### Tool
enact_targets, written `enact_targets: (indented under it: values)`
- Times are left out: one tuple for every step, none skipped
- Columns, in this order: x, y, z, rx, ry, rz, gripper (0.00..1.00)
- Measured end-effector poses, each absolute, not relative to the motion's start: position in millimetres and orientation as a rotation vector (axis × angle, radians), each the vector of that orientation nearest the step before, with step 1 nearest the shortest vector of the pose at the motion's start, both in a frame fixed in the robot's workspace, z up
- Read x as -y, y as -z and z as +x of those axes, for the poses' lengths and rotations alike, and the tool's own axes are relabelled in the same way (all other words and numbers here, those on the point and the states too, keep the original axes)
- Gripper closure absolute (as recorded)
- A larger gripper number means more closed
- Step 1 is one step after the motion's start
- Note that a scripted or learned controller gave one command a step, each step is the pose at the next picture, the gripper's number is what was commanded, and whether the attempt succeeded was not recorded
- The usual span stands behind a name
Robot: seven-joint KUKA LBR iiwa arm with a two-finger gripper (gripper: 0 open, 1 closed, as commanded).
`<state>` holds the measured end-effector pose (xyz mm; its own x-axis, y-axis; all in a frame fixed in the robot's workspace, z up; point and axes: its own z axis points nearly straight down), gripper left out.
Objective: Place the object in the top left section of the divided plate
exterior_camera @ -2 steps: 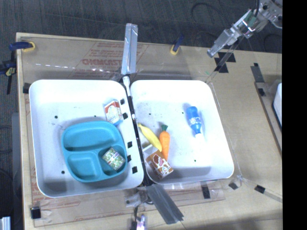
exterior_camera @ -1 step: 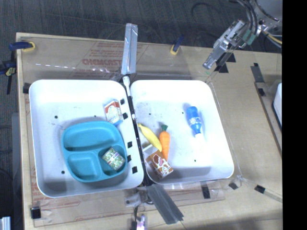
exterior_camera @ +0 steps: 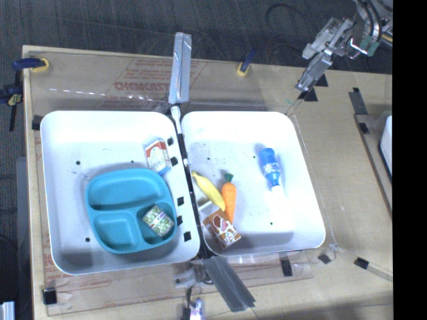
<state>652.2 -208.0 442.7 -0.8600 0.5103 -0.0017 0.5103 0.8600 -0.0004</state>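
Turquoise plastic divided plate (exterior_camera: 127,209) has only a small green packet (exterior_camera: 158,220) in its lower right section; the top section awaits. The claw (exterior_camera: 312,79) hangs far off, grip unreadable.

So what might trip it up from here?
The banana, carrot and a small carton lie crowded together by the right bin's edge, so a grab might catch two. The gripper is far off, outside the bins. One plate section already holds a packet.

Smooth, glossy plastic makes up the teal divided plate (exterior_camera: 127,209) and both white bins (exterior_camera: 67,145), on a matt wood-look counter (exterior_camera: 347,179).
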Motion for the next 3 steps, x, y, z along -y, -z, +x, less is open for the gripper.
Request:
enact_targets:
  values:
    - [209.2, -432.7, 610.6, -3.116, 0.001, 0.423, 0.0]
    - [207.8, -381.6, 636.8, -3.143, 0.0, -0.088, 0.0]
    - [207.8, -442.9, 657.5, -3.103, 0.001, -0.483, 0.0]
